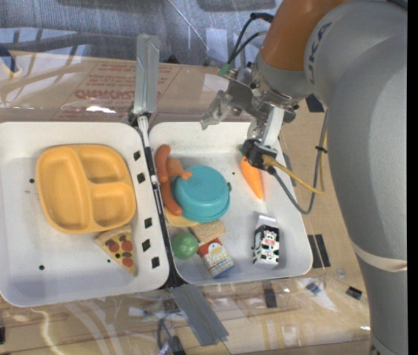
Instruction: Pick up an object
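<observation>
Hanging over the smooth right bin, the metallic end effector has an unreadable grip.

1. A yellow divided tray lies flat in the left bin, compartments facing up. A toy pizza slice lies just beside its near right corner.
2. In the right bin, a round teal pot sits near the middle, with a sausage in a bun against its left side.
3. An orange carrot lies right of the pot, its tip pointing toward the near wall.
4. Along the near wall lie a green ball, a small red-and-white carton and a cow-print milk carton.
</observation>
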`<state>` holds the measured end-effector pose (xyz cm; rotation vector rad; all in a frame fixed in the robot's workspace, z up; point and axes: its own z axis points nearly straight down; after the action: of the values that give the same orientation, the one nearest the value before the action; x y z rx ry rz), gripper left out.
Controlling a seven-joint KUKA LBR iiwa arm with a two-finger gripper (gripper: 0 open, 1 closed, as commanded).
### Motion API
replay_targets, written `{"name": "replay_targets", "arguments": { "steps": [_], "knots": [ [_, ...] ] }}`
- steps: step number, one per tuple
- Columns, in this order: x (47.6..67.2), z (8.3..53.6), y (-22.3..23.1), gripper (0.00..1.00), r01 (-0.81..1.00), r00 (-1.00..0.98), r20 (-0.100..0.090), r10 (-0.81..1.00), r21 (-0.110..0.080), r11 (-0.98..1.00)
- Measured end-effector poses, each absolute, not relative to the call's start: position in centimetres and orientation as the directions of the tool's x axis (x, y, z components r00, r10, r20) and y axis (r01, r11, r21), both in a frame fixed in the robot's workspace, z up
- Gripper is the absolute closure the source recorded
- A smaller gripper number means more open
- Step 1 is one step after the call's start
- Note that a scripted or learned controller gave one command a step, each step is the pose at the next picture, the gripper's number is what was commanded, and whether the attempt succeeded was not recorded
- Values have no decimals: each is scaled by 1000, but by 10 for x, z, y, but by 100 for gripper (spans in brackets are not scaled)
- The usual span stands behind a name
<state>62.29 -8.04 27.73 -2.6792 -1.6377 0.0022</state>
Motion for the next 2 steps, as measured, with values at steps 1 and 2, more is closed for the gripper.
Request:
{"name": "replay_targets", "arguments": {
  "steps": [1,2],
  "knots": [
    [602,129,-108,0,841,541,11,841,18,-541],
    [573,119,-105,0,778,625,34,780,55,-626]
  ]
}}
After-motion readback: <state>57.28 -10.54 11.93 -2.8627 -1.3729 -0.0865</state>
